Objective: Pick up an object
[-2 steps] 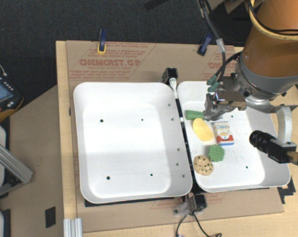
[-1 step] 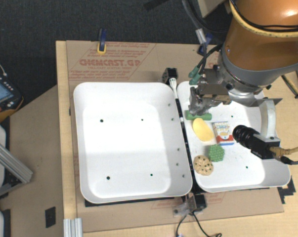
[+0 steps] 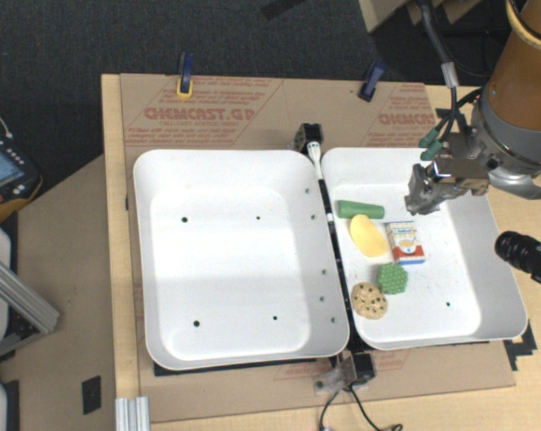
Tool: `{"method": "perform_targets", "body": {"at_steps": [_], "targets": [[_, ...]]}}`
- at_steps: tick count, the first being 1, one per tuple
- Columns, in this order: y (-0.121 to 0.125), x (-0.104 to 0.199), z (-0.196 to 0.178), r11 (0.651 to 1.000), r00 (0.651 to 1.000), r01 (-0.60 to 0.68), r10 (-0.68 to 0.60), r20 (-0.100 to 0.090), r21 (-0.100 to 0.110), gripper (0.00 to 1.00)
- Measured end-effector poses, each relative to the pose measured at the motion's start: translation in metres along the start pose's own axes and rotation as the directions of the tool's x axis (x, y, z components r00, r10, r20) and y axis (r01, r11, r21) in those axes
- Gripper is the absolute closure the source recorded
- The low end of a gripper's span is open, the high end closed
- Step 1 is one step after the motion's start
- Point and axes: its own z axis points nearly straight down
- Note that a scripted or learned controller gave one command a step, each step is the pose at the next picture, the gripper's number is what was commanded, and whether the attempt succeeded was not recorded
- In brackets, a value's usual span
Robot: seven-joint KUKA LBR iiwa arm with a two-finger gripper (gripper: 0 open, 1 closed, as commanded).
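The grey two-finger hand [image 3: 424,203], finger state indiscernible, hovers in approach above the small red-and-white carton [image 3: 405,242]; the next move calls for descent onto it.

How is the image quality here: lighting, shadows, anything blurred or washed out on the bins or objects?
Camera view: even, bright light; the left bin shows a soft shadow band across its upper floor, and its white surface is near washed out. The yellow object, cookie and small carton in the right bin read clearly. The gripper looks slightly soft and dark, its detail hard to resolve.
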Motion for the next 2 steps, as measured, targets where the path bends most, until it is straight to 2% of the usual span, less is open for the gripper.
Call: {"method": "perform_targets", "body": {"at_steps": [1,2], "targets": [[-0.001,0.055,0.043,1.000,1.000,0.015,-0.015,-0.003,0.005,1.00],[0.000,0.071,-0.063,1.000,1.000,0.012,-0.012,-0.005,-0.016,1.00]]}}
